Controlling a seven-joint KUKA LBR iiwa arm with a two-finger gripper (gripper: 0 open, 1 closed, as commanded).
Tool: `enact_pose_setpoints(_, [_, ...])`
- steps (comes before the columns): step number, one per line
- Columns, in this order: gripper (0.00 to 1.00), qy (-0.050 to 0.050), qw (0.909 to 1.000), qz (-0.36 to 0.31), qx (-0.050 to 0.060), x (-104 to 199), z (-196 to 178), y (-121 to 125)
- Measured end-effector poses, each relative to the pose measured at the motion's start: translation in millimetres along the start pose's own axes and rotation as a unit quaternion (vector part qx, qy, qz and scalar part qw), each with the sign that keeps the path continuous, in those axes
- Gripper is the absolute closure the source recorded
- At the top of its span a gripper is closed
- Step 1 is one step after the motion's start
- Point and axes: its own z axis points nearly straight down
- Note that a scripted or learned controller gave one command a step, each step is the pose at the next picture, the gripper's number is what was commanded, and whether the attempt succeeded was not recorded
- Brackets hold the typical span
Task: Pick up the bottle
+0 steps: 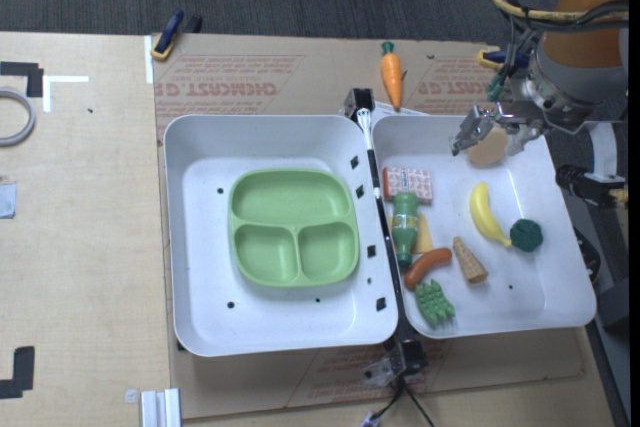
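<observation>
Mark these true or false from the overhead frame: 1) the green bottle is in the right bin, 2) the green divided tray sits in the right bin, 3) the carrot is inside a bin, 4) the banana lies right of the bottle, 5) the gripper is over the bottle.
1) True. The green bottle lies in the right bin, close to its left wall.
2) False. The green divided tray sits in the left bin.
3) False. The carrot lies on the cardboard beyond the bins.
4) True. The banana is to the bottle's right in the picture.
5) False. The gripper is at the right bin's far edge, well away from the bottle.
</observation>
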Motion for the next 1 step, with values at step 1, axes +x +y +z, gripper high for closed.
enact_pose_setpoints(1, [0.00,0.000,0.9987,0.050,0.000,12.2,119.1,-62.2])
